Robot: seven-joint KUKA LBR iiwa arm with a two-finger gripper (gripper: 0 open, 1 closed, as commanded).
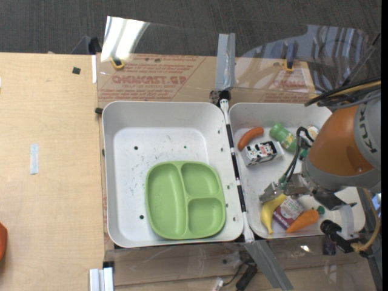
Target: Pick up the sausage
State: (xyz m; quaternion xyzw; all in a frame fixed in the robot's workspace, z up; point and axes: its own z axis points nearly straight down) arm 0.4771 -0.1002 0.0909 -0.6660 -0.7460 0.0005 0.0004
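Note:
The sausage (250,137), a short orange-red link, lies at the upper left of the right bin (237,180), close to the wall shared with the left bin. My gripper (272,192) hangs lower in the same bin, right over the top end of a yellow banana (268,213) and well below the sausage. Nothing is seen held in it. The arm's orange band (339,147) covers the right part of the bin.
A black-and-white box (262,152) sits just below the sausage, with a green item (282,133) to its right. A carrot (302,221) and a purple packet (290,209) lie near the front. The left bin (121,162) holds a green divided plate (185,199).

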